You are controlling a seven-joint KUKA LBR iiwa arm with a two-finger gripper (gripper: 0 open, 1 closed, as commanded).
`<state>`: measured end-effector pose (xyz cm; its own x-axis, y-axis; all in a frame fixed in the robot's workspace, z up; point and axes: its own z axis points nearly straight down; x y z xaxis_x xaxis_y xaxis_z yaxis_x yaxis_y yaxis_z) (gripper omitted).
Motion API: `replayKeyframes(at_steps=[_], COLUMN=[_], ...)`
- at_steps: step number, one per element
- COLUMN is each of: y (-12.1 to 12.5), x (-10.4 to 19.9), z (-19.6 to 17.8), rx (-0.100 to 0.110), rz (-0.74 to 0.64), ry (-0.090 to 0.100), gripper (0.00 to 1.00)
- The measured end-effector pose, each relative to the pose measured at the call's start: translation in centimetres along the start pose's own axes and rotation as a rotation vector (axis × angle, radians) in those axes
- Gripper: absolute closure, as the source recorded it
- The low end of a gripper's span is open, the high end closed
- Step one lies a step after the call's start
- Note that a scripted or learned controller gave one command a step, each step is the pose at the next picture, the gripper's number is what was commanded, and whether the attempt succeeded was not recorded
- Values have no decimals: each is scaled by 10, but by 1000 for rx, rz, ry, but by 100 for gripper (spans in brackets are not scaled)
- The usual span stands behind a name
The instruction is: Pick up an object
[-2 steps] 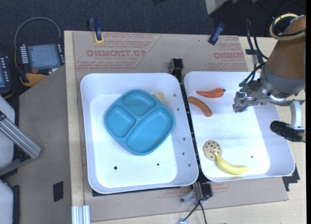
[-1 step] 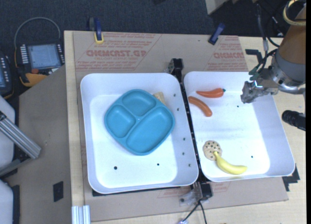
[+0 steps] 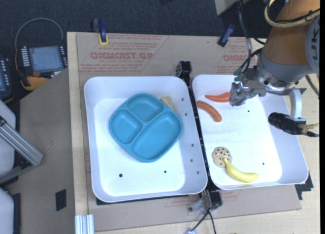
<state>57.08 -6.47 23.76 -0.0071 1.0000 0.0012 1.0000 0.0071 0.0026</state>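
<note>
The gripper (image 3: 238, 96) hangs low over the far part of the right bin (image 3: 284, 152), seen from above as a dark block, and I cannot tell whether it is open or closed; nothing shows clamped in it. The closest candidate is a thin red-orange piece (image 3: 217, 96), perhaps a toy carrot or pepper, lying at the gripper's 9 o'clock with its near end just beside or touching the gripper's edge. Its long axis runs roughly from 9 to 3 o'clock, pointing straight at the gripper. An orange sausage (image 3: 209, 110) lies at about 8 o'clock, near but apart, with its axis slanting from 10 to 4 o'clock. A cookie (image 3: 221, 154) and a banana (image 3: 239, 173) sit together well apart at 6 o'clock. The left bin (image 3: 96, 126) holds a blue divided plate (image 3: 146, 126). By my judgement, the pick turns on a short shift toward 9 o'clock, closing across the red-orange piece's narrow width, not along its length.
</note>
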Motion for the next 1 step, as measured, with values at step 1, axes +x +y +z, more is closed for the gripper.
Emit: replayKeyframes(at_steps=[1], y=[7], x=[52], z=[13], rx=[5], rz=[1], ry=[1], gripper=[100])
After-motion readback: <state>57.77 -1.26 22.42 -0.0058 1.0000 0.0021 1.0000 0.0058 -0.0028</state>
